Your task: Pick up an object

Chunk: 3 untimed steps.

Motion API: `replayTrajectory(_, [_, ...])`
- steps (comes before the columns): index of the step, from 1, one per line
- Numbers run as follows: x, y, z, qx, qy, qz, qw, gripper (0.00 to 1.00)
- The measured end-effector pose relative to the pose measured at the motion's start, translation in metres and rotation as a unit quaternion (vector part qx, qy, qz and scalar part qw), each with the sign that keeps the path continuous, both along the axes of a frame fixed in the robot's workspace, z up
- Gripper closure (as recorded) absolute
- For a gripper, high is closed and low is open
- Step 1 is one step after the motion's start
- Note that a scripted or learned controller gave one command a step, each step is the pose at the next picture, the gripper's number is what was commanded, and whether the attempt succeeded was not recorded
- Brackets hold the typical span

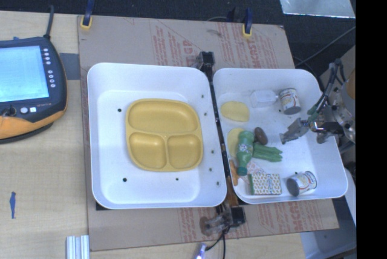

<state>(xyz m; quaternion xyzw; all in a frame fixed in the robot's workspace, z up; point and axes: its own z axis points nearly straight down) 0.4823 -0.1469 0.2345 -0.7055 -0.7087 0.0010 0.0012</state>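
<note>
Camera view, left bin (109, 185) holding yellow tray (164, 134), right bin (329, 188) cluttered

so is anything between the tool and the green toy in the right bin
Nothing visible. The tool sits over bare bin floor just right of the green toy; the brown piece lies beside the toy's upper left.

Metal hand (300, 130) of a bench robot
Grey, angular finger pieces on a dark, boxy wrist, with thin dark cables running up behind it.
</note>
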Motion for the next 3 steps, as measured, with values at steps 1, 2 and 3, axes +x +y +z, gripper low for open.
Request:
replayTrajectory(1, [0.059,-0.065,-0.017,-0.0003,0.0,-0.001,1.0,0.0])
replayTrajectory(2, [0.124,-0.065,-0.073,-0.0011,0.0,0.001,1.0,0.0])
replayTrajectory(3, [0.172,-0.066,-0.127,-0.0019,-0.007,-0.001,1.0,0.0])
